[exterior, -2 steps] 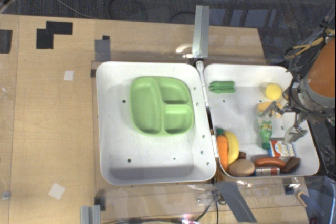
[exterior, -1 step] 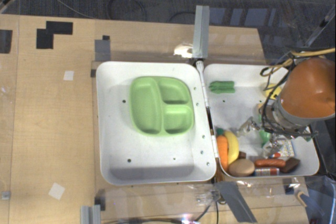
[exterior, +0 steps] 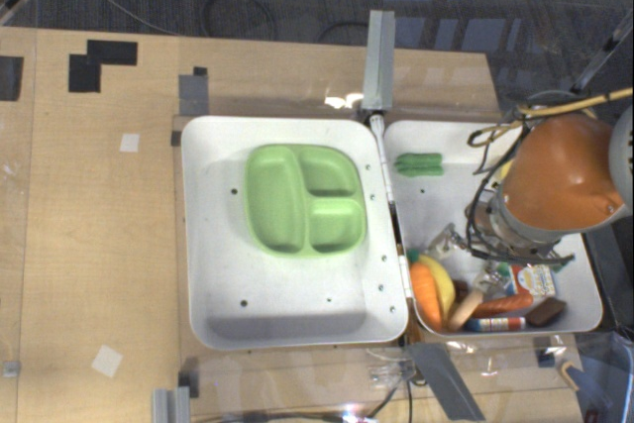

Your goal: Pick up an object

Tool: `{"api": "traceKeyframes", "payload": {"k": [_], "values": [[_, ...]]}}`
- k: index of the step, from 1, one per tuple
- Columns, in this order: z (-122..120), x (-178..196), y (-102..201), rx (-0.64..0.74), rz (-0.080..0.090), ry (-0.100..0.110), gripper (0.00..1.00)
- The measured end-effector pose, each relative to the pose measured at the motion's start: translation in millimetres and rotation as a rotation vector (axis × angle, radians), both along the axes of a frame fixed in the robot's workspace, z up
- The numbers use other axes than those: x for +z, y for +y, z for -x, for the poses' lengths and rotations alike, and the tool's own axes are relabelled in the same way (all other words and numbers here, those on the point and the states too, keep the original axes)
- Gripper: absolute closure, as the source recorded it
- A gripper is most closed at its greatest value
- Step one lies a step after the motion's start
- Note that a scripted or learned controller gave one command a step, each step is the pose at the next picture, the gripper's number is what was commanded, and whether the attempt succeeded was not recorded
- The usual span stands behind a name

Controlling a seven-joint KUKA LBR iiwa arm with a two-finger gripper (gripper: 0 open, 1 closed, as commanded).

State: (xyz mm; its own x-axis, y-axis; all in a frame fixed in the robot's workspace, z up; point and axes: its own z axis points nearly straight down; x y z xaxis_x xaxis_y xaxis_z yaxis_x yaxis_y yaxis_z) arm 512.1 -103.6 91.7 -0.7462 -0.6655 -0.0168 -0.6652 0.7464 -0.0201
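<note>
My gripper (exterior: 498,263) hangs low in the right bin (exterior: 436,213), under the arm's orange band (exterior: 560,175), which hides most of it. It sits right over a heap of toy food in the bin's front corner: an orange carrot (exterior: 425,284), a yellow banana (exterior: 443,289), a tan stick-shaped piece (exterior: 466,308), a red piece (exterior: 500,322), a dark brown piece (exterior: 547,313) and a white packet with print (exterior: 537,279). A small green piece (exterior: 418,163) lies apart near the bin's back left.
The left bin (exterior: 213,243) holds a green divided plate (exterior: 303,199). A grey post (exterior: 377,64) stands behind the wall between the bins. Cables (exterior: 495,139) loop beside the arm. Wooden bench (exterior: 89,233) stretches to the left.
</note>
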Motion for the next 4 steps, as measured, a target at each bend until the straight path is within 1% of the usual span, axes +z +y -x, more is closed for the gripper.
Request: {"api": "traceKeyframes", "payload": {"k": [1, 2, 3, 4], "values": [[7.8, 73.0, -45.5, 0.452, 0.006, 0.017, 0.00], [-51.7, -1.6, -50.2, 0.450, 0.007, 0.011, 0.00], [-40.0, -2.1, -42.4, 0.333, 0.004, 0.012, 0.00], [-43.8, 11.7, -40.7, 0.332, 0.005, 0.001, 1.00]]}}
